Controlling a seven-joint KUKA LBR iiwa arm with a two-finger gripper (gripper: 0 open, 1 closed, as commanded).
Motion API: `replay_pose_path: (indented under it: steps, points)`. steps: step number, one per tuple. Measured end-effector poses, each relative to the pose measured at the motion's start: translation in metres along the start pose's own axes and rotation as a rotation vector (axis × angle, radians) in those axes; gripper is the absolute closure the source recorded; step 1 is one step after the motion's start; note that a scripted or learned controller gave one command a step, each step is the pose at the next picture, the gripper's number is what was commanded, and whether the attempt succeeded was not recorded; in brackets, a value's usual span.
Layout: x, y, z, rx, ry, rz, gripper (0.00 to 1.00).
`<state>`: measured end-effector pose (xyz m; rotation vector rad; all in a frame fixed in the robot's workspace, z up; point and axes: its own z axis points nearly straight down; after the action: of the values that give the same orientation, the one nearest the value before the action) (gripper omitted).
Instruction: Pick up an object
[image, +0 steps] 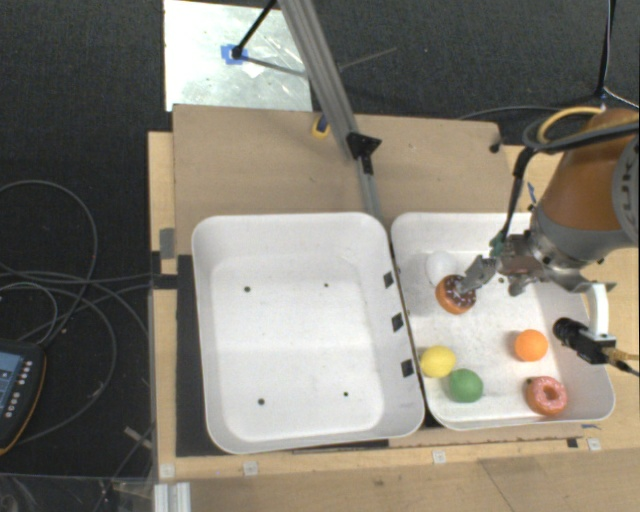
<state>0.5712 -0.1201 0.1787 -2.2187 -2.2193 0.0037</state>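
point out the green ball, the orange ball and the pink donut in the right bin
green ball (464, 385), camera view, middle of its top
orange ball (531, 345), camera view, its centre
pink donut (546, 396), camera view, on the frosted ring beside its hole

Five small items in the right bin (420, 240): chocolate-frosted donut (455, 294) at upper left, beside a white ball (438, 266). Orange ball (531, 345) mid-right. Yellow ball (437, 361) touching green ball (464, 385), pink-frosted donut (546, 395) lying flat near the front right corner.
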Motion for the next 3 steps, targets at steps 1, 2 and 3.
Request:
replay_pose_path:
  steps: [1, 2, 3]
  points:
    - [0.010, -0.001, 0.056, 0.001, 0.001, 0.000, 0.00]
    - [0.010, 0.001, 0.086, -0.008, 0.000, 0.000, 0.00]
    - [0.010, 0.002, 0.074, -0.012, 0.000, 0.000, 1.00]
